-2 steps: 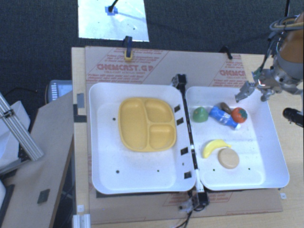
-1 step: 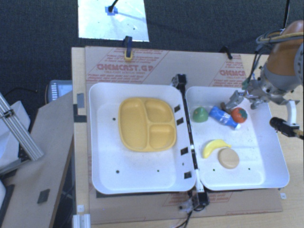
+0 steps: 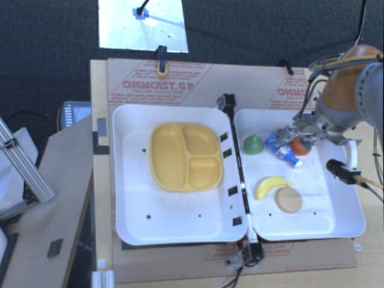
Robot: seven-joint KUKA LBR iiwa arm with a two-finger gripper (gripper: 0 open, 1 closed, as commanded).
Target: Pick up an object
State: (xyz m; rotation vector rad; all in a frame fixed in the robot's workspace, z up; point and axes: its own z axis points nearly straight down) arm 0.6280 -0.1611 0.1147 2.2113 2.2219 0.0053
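Seen from above, the hand point(image 3: 298, 135) hangs low in the right bin point(image 3: 345, 221), right over a blue packet point(image 3: 281, 149) and a red-orange object point(image 3: 300, 148); whether it grips either, I cannot tell. Nearby lie a green dome point(image 3: 252, 144), a banana point(image 3: 272, 186) and a tan disc point(image 3: 289, 200), while the left bin point(image 3: 129, 215) holds a yellow divided plate point(image 3: 185, 156).

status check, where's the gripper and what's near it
Gripper low in right bin, over blue item and red-orange item. Grasp unconfirmed. Green piece, banana, tan disc nearby.
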